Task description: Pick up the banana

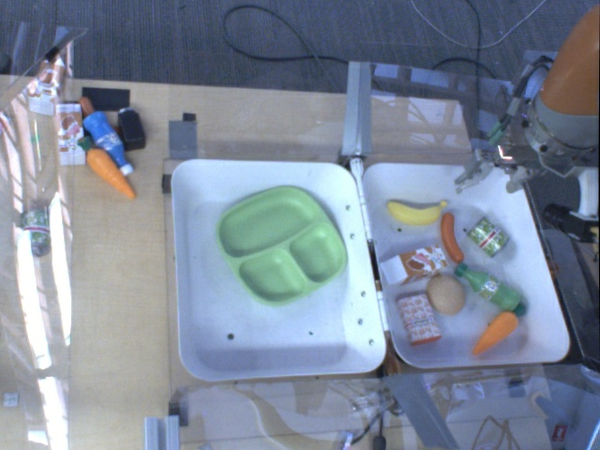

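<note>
Above right bin [553, 279], jaws [490, 174] spread, empty; banana [416, 212] nearby; labels unreadable.

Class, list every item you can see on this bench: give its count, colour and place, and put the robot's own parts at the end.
Shallow white bins: two, side by side.
Green plastic divided plate: one, left bin.
Yellow toy banana: one, right bin, top.
Red toy sausage: one, beside the banana.
Green-labelled can: one, right bin.
Green bottle: one, right bin.
Orange toy carrots: two; right bin, and left bench.
Beige round bun: one, right bin.
Small boxes: two, right bin.
Blue bottle: one, left bench.
Gripper: one, grey, over right bin's top edge.
</note>
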You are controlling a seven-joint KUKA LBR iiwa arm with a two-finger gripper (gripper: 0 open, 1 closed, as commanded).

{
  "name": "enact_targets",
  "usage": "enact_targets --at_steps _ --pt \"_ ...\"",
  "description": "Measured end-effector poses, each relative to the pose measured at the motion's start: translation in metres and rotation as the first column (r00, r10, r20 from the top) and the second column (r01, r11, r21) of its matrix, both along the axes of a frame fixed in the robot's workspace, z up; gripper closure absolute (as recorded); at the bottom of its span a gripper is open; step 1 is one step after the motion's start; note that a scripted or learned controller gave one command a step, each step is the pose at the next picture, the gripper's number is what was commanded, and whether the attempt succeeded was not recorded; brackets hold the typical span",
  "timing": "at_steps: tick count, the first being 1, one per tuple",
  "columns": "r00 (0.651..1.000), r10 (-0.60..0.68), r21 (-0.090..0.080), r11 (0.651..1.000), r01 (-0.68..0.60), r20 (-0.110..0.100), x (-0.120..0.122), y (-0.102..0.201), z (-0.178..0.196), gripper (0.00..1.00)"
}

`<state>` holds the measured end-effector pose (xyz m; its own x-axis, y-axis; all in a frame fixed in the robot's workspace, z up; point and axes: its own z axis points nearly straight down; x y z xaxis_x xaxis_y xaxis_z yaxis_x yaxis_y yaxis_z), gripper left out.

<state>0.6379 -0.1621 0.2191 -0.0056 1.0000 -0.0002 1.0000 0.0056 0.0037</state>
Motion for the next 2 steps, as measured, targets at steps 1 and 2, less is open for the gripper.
enact_targets --at_steps 1,2 --pt "0.991 0.133 0.0 0.991 -0.133 0.0 0.024 0.046 -0.094 0.0" --pt "0.995 0.101 -0.001 0.995 -0.101 0.003 0.022 0.068 -0.132 0.0"
